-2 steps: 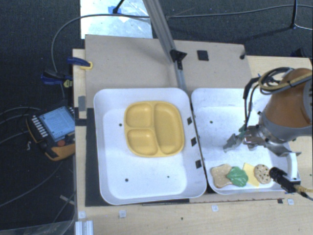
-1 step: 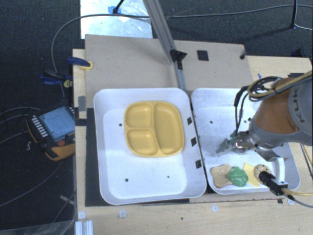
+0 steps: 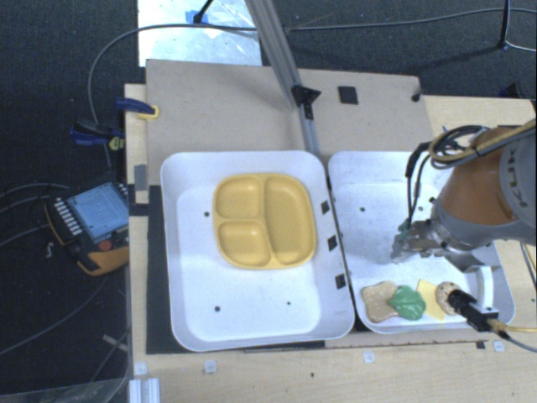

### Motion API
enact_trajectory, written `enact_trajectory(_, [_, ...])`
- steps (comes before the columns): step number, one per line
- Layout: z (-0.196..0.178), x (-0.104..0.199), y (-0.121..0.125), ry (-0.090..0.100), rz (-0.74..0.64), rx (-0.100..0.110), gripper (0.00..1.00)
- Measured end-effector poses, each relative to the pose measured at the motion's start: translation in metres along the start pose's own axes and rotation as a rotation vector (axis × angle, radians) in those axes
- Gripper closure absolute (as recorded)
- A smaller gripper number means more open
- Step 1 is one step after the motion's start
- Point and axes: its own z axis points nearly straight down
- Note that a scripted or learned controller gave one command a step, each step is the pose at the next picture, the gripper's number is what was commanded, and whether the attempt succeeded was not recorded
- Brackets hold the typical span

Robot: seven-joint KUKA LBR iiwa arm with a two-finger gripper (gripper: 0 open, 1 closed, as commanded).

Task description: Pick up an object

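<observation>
Crumpled green object (image 3: 409,302) between tan and yellow pieces; gripper (image 3: 409,246) state unclear

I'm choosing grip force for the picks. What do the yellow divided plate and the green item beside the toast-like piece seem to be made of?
The yellow divided plate looks like moulded plastic with a smooth satin finish: uniform colour, rounded compartment ridges, soft highlights. The green item looks like soft plastic or rubber toy food, perhaps a lettuce leaf; its crumpled, uneven outline suggests that, but it is too small to be sure.
</observation>
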Motion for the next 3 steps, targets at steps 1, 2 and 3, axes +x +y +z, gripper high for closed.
enact_trajectory(1, [-0.053,0.01,-0.002,0.0,-0.005,-0.004,1.0])
enact_trajectory(2, [-0.097,0.008,0.0,-0.001,-0.004,-0.004,1.0])
enact_trajectory(3, [-0.131,0.008,0.002,-0.001,-0.005,-0.004,1.0])
